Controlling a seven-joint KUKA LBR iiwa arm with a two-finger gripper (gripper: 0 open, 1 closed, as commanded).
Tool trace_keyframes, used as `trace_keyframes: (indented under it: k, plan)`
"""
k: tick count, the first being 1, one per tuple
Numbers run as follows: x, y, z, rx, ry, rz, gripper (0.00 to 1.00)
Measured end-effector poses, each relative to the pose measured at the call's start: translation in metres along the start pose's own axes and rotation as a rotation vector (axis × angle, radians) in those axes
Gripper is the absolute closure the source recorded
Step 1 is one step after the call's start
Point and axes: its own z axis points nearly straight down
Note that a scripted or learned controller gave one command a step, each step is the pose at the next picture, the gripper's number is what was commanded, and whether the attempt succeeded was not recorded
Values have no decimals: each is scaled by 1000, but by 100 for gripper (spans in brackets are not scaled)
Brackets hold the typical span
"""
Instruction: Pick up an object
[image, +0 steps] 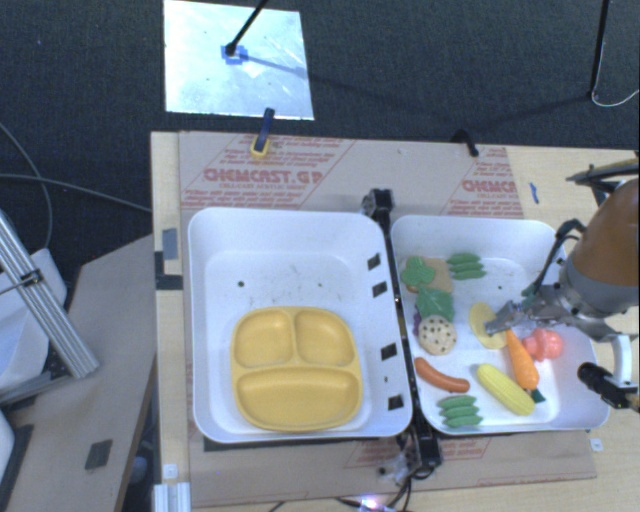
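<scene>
Camera view: slanted look down on a bench with two shallow white plastic bins side by side.
Left bin (215, 260): holds a yellow three-compartment plastic tray (296, 367), sitting toward the near side.
Right bin (530, 240): holds the toy food pieces.
Arm: grey arm with orange band (612, 250) enters from the right, above the right bin's right side.
Gripper (502, 318): metal two-finger tip low over the right bin's middle, pointing left; cannot tell if fingers are apart or together, nothing seen clamped between them.
Pale yellow round slice (484, 322): just at the gripper tip, partly covered by it; contact unclear.
Orange toy carrot (520, 360): just below the gripper, tilted, beside a pink toy piece (545, 345).
Yellow toy corn cob (504, 388): near front of the bin, lying slanted.
Red-orange toy sausage (441, 375): left of the corn.
Green pea pods: one at the front (458, 409), one at the back (465, 265).
Cookie with dark chips (436, 334): left-centre, below a green leafy piece (434, 302).
Tan toast-like piece (428, 271): back left of the bin, partly under green.
</scene>
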Motion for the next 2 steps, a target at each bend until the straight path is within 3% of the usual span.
trace_keyframes:
  k: [1,2]
  plan:
    - [14,-61,-6,2,1,-3,0]
    - [90,-12,0,-6,2,-16,0]
